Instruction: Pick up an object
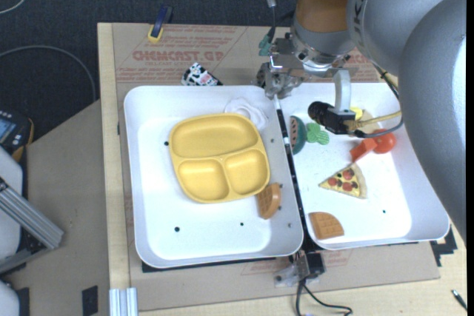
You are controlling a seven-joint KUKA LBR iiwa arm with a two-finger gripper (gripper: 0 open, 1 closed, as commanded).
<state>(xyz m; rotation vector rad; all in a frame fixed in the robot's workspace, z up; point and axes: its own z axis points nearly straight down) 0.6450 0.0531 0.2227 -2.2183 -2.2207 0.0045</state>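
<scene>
— What do I see for finishes?
— 2 bins (148, 181), smooth glossy white plastic. Yellow tray (218, 157), matt plastic. Board (178, 48) looks like brown paper-faced card.
— And the arm (415, 18)?
— I read it as smooth grey, satin sheen.

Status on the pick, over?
Pincer hovering over the divider at the bins' far edge, nothing visibly held. Nearest items: white ring-shaped piece, watermelon slice toy. Yellow divided plastic plate sits in left bin.
</scene>
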